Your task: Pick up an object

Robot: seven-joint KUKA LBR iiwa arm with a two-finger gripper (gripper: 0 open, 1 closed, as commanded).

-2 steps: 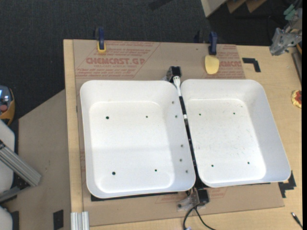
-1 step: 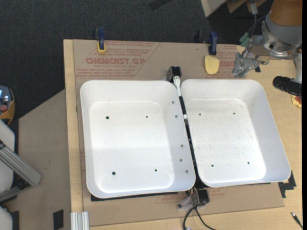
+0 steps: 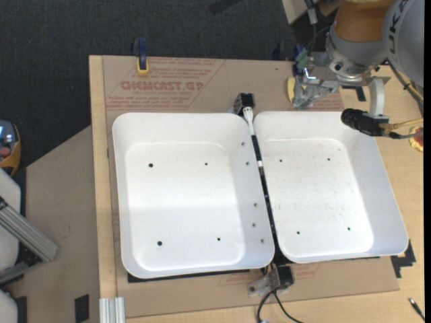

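we see the claw (image 3: 308, 89) poised above the counter (image 3: 202, 79) just beyond the right bin (image 3: 377, 180)'s far rim, and we cannot tell its state. we make out no object to pick in it or the left bin (image 3: 128, 180), so no direction to give.

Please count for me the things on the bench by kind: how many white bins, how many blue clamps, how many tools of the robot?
White bins: 2, the left bin and the right bin
Blue clamp: 1
Tool: 1
Total: 4
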